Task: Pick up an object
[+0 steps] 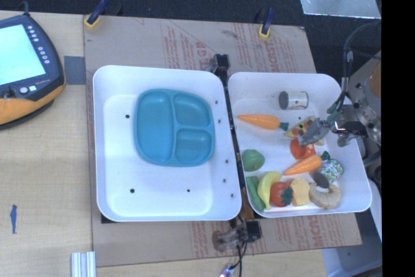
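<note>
Approach step, by my reading: gripper [316,132] is reaching in from the right edge of the right bin [259,82] and hanging low over the pile of toy food at that bin's right side. Fingertips are sitting among the small pieces near a red tomato [299,150]; how far the pincer is open, and whether anything is caught in it, I cannot tell, as the tips are blurring into the clutter.

Nearest clean target is looking like the lower carrot [302,166], lying just below the tomato. Its long axis is running on a slant, narrow tip pointing lower left, green top toward the upper right.

A second carrot [259,121] is lying near the bin's middle, close to level, tip pointing left, greens right.

Next move, as I judge it, is calling for turning the pincer across the chosen carrot's axis, then descending and closing. Left bin [104,139] is holding a blue plate [174,128].
</note>
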### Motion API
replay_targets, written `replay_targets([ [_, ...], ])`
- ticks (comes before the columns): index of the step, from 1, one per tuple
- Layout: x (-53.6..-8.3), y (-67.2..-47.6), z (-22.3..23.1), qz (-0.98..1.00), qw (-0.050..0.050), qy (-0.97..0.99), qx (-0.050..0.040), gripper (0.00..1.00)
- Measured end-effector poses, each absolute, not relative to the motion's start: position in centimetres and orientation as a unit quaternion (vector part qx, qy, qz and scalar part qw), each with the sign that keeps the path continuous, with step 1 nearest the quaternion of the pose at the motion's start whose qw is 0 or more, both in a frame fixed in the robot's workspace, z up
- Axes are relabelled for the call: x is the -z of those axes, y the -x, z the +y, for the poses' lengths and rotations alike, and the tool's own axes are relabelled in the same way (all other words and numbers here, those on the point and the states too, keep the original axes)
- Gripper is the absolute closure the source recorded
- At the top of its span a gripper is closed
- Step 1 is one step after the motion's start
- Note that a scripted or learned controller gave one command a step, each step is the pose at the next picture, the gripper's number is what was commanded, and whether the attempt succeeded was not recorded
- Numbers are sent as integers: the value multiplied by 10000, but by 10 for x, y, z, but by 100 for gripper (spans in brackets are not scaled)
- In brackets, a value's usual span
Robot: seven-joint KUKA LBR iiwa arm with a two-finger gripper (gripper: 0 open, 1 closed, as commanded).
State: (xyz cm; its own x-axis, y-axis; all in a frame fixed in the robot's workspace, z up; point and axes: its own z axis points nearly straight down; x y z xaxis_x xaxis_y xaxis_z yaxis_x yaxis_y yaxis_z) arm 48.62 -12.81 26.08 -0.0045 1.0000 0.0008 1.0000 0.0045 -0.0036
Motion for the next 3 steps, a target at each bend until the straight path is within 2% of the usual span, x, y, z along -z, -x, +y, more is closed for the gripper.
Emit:
replay_targets([
  [1, -135, -530, -144, -7090, 20, 7052, -21, 0],
  [2, -91, -547, -183, -7089, 5, 7053, -20, 0],
  [3, -102, -547, -184, -7105, -5, 7037, -29, 100],
])
